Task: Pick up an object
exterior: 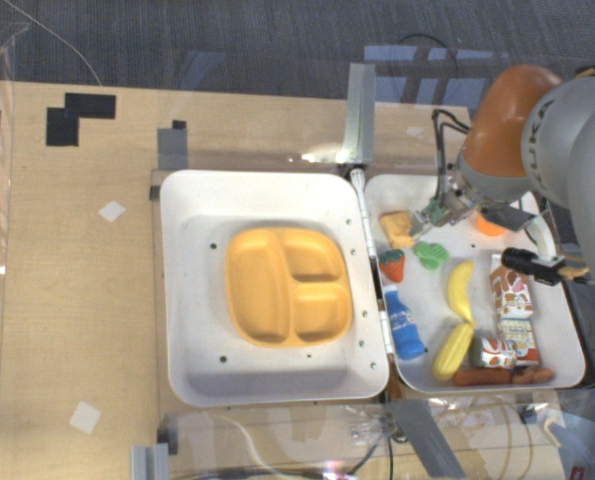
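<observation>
My gripper (435, 212) hangs low over the back left part of the right bin (577, 368). It is just above and between a tan wedge-shaped piece (397, 228) and a green toy (430, 255). A red strawberry (391, 263) lies against the bin's left wall. Further forward lie a yellow banana (460, 290), a blue bottle (404, 326), a yellow oblong toy (453, 351), a brown sausage (502, 375) and a printed carton (512, 313). A small orange piece (489, 226) sits behind the arm's wrist. I see nothing between the gripper's fingertips.
The left bin (192, 368) holds a yellow divided plate (285, 285) in its middle. A metal divider post (360, 108) stands at the back between the two bins. The arm's grey and orange body covers the right bin's back right corner.
</observation>
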You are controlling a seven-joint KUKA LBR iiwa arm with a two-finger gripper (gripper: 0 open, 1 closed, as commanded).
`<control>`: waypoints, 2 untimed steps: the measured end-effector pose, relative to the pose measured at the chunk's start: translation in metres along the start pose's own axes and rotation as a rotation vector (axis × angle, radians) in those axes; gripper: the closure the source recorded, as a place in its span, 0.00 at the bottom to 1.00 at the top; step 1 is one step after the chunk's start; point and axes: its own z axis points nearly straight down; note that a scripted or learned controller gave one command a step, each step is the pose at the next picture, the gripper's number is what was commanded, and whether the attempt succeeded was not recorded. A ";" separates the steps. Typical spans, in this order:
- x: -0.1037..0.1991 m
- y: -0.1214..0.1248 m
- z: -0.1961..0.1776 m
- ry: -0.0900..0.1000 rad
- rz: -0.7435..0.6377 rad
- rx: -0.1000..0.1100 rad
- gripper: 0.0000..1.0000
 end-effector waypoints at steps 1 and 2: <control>0.000 0.000 0.001 0.001 0.000 0.001 0.00; -0.042 -0.013 -0.035 0.008 -0.307 0.008 0.00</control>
